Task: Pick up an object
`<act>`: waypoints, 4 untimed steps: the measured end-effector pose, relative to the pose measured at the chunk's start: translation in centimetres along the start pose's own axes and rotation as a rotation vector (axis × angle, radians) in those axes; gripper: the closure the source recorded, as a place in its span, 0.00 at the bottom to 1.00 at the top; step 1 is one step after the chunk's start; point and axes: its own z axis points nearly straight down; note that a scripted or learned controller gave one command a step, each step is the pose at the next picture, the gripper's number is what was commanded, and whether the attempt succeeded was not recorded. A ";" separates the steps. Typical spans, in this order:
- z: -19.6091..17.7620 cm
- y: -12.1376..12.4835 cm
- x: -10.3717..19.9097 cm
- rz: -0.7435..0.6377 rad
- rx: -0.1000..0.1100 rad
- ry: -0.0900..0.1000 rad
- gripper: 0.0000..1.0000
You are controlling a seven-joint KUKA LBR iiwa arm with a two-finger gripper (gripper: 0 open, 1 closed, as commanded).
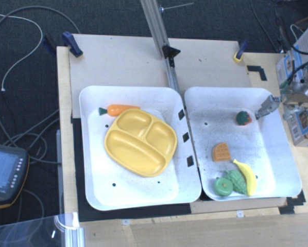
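White bins: two shallow plastic trays side by side on the counter (143,50), the left bin (92,189) and the right bin (277,153), both with speckled, scuffed floors.
Left bin contents: a glossy yellow divided plate (141,141) with three compartments; an orange toy carrot (120,109) with a green top lies just beside its upper edge.
Right bin contents: a small round red-and-green toy (243,118) near the upper right; an orange waffle-textured square (221,152) mid-bin; at the lower edge a yellow banana (246,175), a bumpy green piece (236,180) and a green round piece (223,186), packed touching.
Claw: the claw (267,107) sits over the right bin's upper right wall, just beside the red-and-green toy; nothing lies between its fingers, and whether they are apart or together cannot be told.
Step in hand: approach, judged; no object is lifted yet.
Next move: likely a short shift toward the red-and-green toy, then a descent centred on it; its round, smooth form may roll or slip out.
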 end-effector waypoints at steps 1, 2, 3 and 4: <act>0.0 0.0 0.0 0.000 0.000 0.000 0.00; 4.2 -0.3 0.1 0.000 0.004 0.000 0.00; 10.6 -0.4 0.0 0.001 0.007 0.001 0.00; 15.7 -0.5 0.1 0.000 0.005 0.001 0.00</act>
